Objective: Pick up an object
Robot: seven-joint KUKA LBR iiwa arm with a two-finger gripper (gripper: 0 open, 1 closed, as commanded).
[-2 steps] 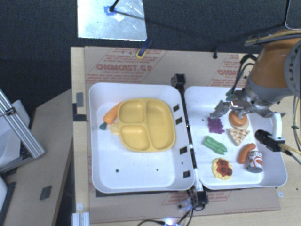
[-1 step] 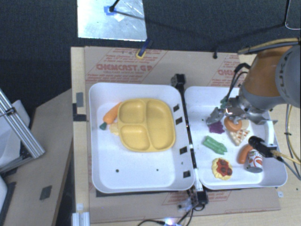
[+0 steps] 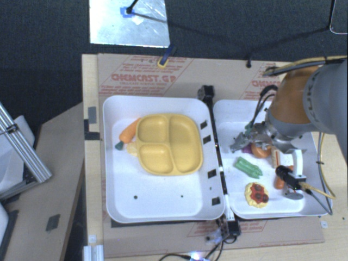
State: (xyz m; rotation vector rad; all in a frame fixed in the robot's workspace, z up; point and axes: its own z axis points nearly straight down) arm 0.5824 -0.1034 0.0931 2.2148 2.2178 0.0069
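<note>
The small pizza toy [image 3: 256, 194] lies at the lower edge of the right bin [image 3: 228, 124], lower right of the frame. Just above it to the left sits a green pea pod [image 3: 248, 167], and near it to the right an orange-red piece [image 3: 278, 181]. The gripper [image 3: 243, 141] hangs low over the middle of this bin, beside a purple and orange toy [image 3: 258, 149]; whether its pincer is apart or together cannot be told. In the left bin [image 3: 117, 200], a yellow divided plate [image 3: 166, 144] rests centrally, with a carrot [image 3: 128, 131] touching its upper left rim.
</note>
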